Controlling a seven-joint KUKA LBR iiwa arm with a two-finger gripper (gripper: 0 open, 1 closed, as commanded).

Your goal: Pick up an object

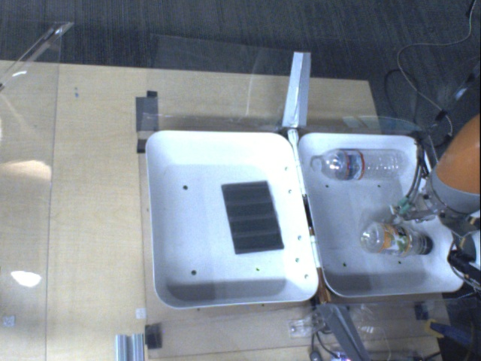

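In the right bin a clear plastic bottle lies on its side near the far wall. A smaller clear bottle with an orange-yellow label and a dark cap lies nearer the front right. My gripper reaches in from the right and hangs directly over the far side of that small bottle, very near it. Whether it touches the bottle is unclear. In the left bin a black ribbed rectangular pad lies flat in the middle.
The grey arm with its orange band covers the right bin's right wall. A metal post stands behind the joint between the bins. Cables run at the right and below the front edge.
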